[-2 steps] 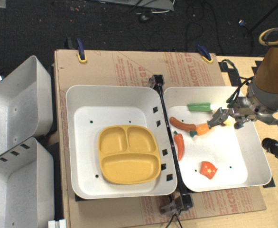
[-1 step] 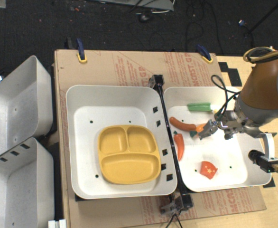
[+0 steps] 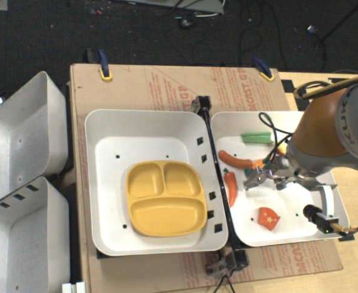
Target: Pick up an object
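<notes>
Here, gripper [image 3: 257, 179] low in the right bin [image 3: 289, 235], whether open or closed cannot be told, sausage [image 3: 235, 159] and red pepper [image 3: 231, 188] just beside it, strawberry [image 3: 269, 218] nearer, yellow tray [image 3: 165, 198] in left bin [image 3: 105, 163].

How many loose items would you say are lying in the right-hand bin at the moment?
4: a green piece at the back, a sausage beside the gripper, a red pepper by the divider, a strawberry in front. The arm may hide more.

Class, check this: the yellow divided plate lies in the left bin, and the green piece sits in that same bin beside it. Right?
Not quite. The yellow divided plate does lie in the left bin, but the camera view shows the green piece in the right bin, near its far edge.
</notes>
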{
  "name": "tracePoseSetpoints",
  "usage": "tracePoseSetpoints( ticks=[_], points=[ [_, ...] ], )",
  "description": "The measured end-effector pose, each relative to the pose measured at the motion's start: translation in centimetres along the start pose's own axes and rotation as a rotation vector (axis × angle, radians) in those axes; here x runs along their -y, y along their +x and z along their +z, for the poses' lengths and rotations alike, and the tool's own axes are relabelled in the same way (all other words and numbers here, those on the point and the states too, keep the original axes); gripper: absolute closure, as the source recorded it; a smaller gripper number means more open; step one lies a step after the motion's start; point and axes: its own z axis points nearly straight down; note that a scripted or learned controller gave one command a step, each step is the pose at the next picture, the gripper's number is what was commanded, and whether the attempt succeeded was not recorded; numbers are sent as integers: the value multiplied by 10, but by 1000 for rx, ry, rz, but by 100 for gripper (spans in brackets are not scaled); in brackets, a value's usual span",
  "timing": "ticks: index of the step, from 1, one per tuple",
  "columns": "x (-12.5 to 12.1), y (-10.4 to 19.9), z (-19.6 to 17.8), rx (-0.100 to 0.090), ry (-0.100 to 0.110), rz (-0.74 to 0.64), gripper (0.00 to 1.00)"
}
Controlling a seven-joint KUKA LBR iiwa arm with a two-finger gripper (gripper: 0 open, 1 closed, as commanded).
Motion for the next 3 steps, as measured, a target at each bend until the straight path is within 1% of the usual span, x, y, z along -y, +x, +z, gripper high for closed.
tracePoseSetpoints(
  ticks=[1, 2, 3],
  points=[
    [0, 1, 16, 1, -3, 0, 0],
    [0, 1, 5, 1, -6, 1, 100],
    [8, 0, -43, 3, -10, 0, 100]
  ],
)
